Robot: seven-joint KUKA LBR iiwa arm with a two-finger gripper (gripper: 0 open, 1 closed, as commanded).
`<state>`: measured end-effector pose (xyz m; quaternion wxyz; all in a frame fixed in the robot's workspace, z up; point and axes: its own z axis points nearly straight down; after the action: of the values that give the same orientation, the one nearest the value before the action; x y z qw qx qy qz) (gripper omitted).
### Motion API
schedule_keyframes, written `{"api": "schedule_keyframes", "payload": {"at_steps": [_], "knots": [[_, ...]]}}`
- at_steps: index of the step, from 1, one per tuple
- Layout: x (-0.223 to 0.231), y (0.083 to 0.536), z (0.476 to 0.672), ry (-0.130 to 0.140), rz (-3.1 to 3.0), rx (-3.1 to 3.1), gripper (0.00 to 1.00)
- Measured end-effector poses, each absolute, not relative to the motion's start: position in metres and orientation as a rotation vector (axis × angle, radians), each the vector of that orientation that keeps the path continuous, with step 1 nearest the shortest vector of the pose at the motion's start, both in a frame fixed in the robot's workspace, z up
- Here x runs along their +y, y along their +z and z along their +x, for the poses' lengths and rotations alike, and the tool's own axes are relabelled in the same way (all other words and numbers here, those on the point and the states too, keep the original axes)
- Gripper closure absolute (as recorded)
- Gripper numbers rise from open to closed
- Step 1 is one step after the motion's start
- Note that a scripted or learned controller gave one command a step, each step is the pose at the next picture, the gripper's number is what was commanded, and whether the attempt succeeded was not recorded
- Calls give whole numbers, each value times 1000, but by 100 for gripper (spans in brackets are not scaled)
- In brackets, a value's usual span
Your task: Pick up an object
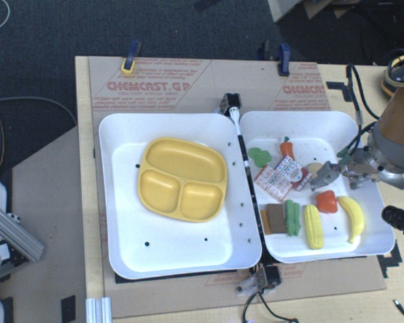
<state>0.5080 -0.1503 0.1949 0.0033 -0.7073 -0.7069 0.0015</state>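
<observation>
— Where is your gripper sitting?

— My gripper is hovering low in the right bin, near its middle; I cannot tell its state.

— And the things to pick?

— A red piece is lying just at its 6 o'clock, a banana at 4 o'clock, corn beyond.

— The left bin?

— It is carrying a yellow tray.

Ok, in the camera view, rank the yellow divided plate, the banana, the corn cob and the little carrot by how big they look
1. Yellow divided plastic plate, by far.
2. Yellow banana and yellow corn cob: too alike to rank.
3. Small orange carrot, smallest.
</observation>
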Motion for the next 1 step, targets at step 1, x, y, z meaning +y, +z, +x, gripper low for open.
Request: {"api": "schedule_keyframes", "payload": {"at_steps": [1], "knots": [[-150, 150, 501, 5, -2217, -2216, 0]]}}
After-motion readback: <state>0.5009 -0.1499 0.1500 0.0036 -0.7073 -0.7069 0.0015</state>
